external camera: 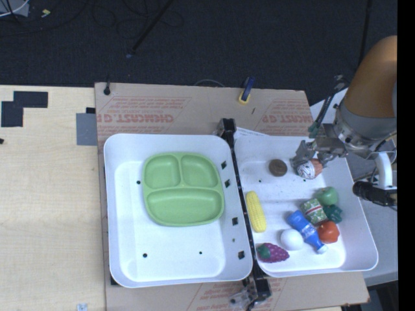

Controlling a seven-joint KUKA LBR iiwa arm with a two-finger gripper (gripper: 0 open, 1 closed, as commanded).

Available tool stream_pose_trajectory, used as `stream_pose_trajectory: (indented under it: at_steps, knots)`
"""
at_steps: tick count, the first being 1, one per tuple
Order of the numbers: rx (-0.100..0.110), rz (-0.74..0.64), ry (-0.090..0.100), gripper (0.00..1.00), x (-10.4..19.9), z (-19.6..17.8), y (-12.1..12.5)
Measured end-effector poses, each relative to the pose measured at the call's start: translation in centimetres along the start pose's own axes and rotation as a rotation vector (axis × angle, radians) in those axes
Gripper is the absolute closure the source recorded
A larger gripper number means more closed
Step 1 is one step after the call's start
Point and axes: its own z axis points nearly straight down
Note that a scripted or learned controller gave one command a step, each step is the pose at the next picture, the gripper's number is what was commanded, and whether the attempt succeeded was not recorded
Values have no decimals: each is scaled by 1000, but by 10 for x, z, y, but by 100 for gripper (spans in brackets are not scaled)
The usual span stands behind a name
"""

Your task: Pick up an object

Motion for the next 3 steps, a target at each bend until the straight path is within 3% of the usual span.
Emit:
stream_pose_trajectory:
  at_steps: [3]
  knots:
    - [3, 0, -1, 100, 146, -1, -48]
